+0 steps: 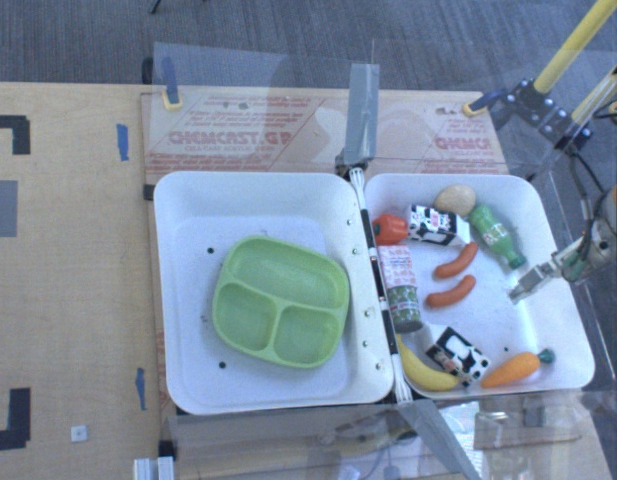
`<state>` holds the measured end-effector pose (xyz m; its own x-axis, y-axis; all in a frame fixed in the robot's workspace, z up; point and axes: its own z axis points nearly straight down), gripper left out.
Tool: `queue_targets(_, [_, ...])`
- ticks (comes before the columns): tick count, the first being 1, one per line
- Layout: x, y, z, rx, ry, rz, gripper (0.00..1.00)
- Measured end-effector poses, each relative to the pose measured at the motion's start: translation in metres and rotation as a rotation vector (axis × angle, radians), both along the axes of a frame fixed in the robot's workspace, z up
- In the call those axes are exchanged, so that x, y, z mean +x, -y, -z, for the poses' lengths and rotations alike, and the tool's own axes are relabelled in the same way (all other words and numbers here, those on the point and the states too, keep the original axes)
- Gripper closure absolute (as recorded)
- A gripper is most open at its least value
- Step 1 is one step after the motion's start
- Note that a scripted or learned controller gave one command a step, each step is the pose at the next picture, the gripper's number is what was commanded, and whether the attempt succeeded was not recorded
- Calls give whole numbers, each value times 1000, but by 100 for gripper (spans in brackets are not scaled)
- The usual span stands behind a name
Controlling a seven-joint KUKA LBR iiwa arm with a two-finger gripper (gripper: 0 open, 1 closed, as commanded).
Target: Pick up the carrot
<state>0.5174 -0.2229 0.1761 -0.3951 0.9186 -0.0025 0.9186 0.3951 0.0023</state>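
Note:
The carrot (512, 369), orange with a small green top at its right end, lies near the front right corner of the right bin (573, 353). My gripper (533, 279) reaches in over the bin's right wall, above and behind the carrot and well apart from it. Nothing is seen held in it.
The right bin also holds a banana (425, 367), a cow-print carton (460, 355) beside the carrot, two sausages (454, 276), a green bottle (498, 236), a potato (455, 200), a second carton (436, 224), a red vegetable (390, 229) and a labelled bottle (399, 288). A green divided plate (280, 300) sits in the left bin (188, 208).

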Motion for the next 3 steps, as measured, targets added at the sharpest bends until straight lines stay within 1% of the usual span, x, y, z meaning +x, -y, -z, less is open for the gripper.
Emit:
queue_targets(1, [-34, -5, 89, 7, 3, -22, 0])
queue_targets(2, [-33, -2, 78, 1, 10, -18, 100])
queue_targets(3, [-33, -3, 78, 2, 9, -18, 0])
